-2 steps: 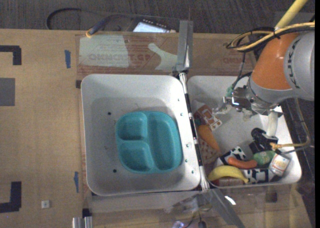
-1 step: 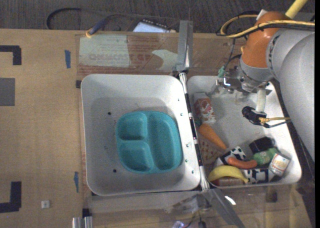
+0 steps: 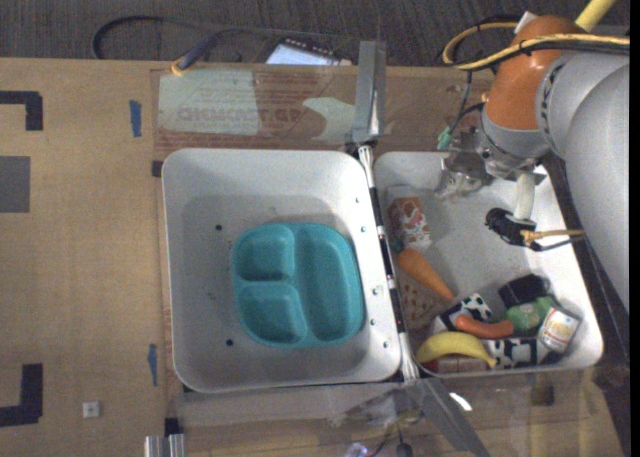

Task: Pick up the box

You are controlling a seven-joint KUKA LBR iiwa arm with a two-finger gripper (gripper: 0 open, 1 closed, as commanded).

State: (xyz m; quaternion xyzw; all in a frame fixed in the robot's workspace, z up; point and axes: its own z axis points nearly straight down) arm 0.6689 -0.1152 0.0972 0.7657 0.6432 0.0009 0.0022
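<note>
In the right bin (image 3: 455,240) of two sitting side by side on the counter (image 3: 80,275), a clutter is lying closest to the camera: a banana (image 3: 455,348), a black-and-white patterned toy (image 3: 520,352) and other small items too jumbled to name. A carrot (image 3: 424,275) is lying just beyond them along the dividing wall. Past it, the small printed box (image 3: 410,222), judged to be the task's target, is resting on its own near that wall, nothing gripping it. Alongside, the left bin (image 3: 190,175) is holding a teal divided plate (image 3: 297,283) and nothing else. At the far end of the right bin, the claw (image 3: 460,183) is hovering near the box, apart from it. Whether the claw is spread or pressed together cannot be told from this angle. The approach appears to be in hand. The next move is calling for a shift toward the dividing wall and a descent over the box, keeping off the carrot.
</note>
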